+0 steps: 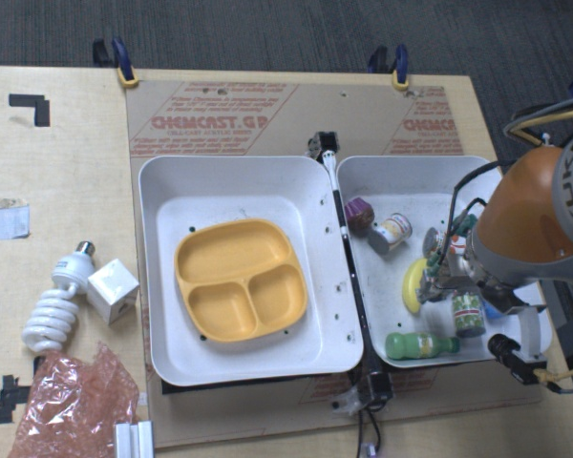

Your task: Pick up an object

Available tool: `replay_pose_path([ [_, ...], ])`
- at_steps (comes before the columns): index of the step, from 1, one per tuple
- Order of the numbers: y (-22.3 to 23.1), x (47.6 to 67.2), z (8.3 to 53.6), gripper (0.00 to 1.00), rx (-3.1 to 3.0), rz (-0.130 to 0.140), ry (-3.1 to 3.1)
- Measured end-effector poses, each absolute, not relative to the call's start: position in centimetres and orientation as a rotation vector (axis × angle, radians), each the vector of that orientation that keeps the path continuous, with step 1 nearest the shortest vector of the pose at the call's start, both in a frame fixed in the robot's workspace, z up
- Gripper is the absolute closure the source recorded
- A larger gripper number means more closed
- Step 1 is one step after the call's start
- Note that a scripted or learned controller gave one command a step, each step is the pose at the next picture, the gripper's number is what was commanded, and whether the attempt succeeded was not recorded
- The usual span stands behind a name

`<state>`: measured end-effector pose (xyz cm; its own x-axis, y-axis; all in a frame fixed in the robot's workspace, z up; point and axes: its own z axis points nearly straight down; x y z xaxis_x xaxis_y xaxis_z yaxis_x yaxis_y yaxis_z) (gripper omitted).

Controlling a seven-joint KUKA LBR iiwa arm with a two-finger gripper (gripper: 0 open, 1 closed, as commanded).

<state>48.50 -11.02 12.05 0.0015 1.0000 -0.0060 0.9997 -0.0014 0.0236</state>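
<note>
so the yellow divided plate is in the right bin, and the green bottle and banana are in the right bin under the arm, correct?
Not quite. The yellow divided plate lies in the left bin, as the camera view shows. The rest holds: the green bottle and banana are in the right bin, with the arm reaching over that bin.

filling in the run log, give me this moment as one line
arm: over right bin | gripper: low beside banana, grasp not visible | also in bin: green bottle, small can | left bin: yellow tray
</note>
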Motion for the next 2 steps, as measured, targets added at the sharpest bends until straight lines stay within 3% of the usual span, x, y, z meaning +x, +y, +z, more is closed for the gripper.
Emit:
replay_pose_path([
  [1, -11.02, 48.49, 12.05, 0.00, 2.208, 0.019, 2.205],
  [2, -11.05, 48.64, 13.05, 1.00, 2.208, 0.022, 2.202],
])
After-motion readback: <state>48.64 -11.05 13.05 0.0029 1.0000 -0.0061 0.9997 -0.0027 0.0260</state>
